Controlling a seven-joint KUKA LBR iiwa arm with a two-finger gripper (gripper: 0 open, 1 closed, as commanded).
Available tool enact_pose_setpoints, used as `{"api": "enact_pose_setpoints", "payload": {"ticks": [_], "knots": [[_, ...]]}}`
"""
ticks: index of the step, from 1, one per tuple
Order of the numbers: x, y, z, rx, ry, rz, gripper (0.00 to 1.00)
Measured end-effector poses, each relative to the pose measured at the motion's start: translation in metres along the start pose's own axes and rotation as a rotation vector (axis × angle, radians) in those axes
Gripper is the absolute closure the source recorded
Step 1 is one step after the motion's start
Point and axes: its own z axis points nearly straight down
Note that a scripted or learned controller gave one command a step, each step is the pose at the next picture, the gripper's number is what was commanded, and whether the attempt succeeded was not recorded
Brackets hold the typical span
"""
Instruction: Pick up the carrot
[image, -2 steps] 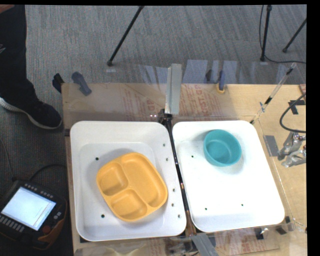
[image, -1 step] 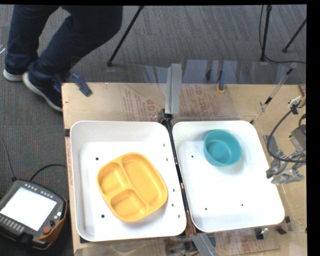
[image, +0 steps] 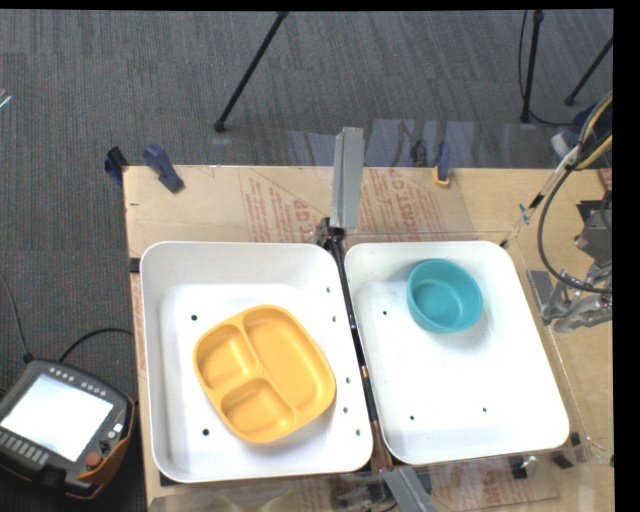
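Claw sits beside right bin's outer rim.

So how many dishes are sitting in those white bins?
2. A yellow divided plate lies in the left bin, and a teal bowl sits near the back of the right bin. Whether the bowl holds anything small, I cannot tell.

Red printed lettering runs across the clear sheet covering the tabletop, in the upper middle of the frame behind the two bins. It appears reversed and slanted, too faint to read.
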Motion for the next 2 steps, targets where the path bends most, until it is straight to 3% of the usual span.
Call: {"api": "enact_pose_setpoints", "payload": {"ticks": [1, 2], "knots": [[0.019, 0.02, -0.175, 0.01, -0.001, -0.128, 1.0], [0.031, 0.032, 0.059, -0.017, 0.001, -0.413, 1.0]]}}
